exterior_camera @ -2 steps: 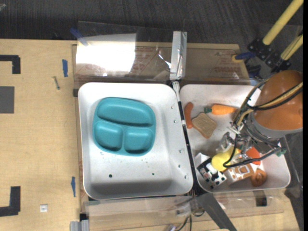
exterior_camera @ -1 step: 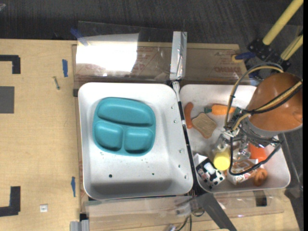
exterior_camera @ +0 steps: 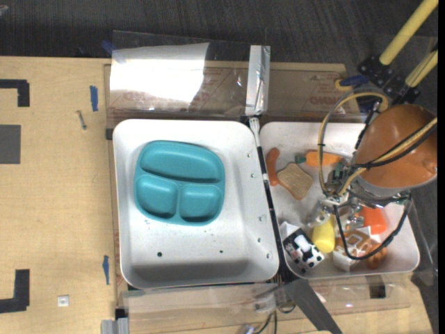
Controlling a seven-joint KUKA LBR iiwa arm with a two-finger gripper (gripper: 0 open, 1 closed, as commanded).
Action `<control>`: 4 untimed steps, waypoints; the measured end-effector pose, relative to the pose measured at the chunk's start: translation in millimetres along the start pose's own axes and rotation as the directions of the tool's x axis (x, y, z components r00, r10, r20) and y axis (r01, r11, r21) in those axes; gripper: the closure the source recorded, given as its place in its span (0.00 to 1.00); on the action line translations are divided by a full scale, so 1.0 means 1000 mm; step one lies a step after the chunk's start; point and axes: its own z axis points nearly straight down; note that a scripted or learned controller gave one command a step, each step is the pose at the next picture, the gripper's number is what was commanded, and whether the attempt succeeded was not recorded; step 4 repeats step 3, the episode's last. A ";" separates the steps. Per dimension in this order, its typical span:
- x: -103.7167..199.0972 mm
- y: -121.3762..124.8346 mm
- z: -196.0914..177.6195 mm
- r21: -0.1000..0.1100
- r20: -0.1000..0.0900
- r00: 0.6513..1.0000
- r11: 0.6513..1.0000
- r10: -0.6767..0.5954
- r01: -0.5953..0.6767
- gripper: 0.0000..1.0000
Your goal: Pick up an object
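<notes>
Hovering over the right bin, the claw seems near a yellow toy.

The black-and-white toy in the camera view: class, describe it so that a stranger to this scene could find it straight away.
Start at the right-hand white bin, the cluttered one under the orange-banded arm. Go to its lower left corner, beside the divider between the two bins. There lies the black-and-white toy, patched like a cow; the yellow object just to its right is one plain colour.

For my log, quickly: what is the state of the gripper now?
Gripper: low in the right bin among the objects; open or closed cannot be told.
</notes>
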 end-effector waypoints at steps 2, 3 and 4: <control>-0.063 -0.022 -0.174 -0.008 -0.006 0.957 0.957 0.291 -0.291 1.00; -0.106 -0.039 -0.157 -0.012 -0.006 0.957 0.957 0.290 -0.290 1.00; -0.106 -0.039 -0.157 -0.012 -0.006 0.957 0.957 0.290 -0.290 1.00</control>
